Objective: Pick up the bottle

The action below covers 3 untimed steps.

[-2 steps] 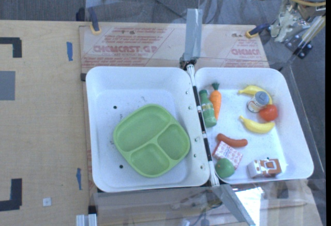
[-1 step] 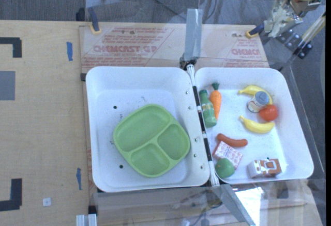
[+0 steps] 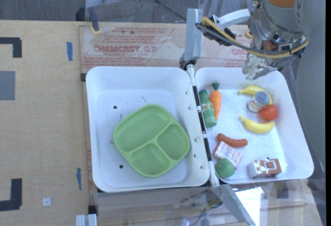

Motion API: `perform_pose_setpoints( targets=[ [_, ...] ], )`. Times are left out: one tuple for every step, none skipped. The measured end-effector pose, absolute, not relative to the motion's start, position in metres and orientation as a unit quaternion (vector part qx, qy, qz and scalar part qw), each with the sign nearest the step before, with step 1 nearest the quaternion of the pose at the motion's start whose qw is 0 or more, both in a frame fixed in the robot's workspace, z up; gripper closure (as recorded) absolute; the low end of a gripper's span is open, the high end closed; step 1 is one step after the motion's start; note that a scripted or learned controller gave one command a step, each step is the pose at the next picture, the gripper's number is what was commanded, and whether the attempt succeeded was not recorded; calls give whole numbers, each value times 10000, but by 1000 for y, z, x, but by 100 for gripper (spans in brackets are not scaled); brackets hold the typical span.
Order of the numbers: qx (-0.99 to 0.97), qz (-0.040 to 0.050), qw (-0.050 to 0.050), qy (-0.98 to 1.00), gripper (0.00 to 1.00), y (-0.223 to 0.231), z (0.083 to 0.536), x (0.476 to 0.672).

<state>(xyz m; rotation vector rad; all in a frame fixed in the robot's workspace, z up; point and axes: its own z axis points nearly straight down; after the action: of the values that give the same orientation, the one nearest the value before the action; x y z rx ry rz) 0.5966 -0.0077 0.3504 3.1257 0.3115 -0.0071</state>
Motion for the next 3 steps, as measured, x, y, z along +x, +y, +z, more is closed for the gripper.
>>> perform_pose_setpoints(
  targets=[
    [9926, -8, 11, 1217, 100, 28, 433, 629],
    [9944, -3, 13, 1055, 100, 80, 432, 654],
    [9950, -2, 15, 1000, 100, 122, 432, 659]
  ],
)
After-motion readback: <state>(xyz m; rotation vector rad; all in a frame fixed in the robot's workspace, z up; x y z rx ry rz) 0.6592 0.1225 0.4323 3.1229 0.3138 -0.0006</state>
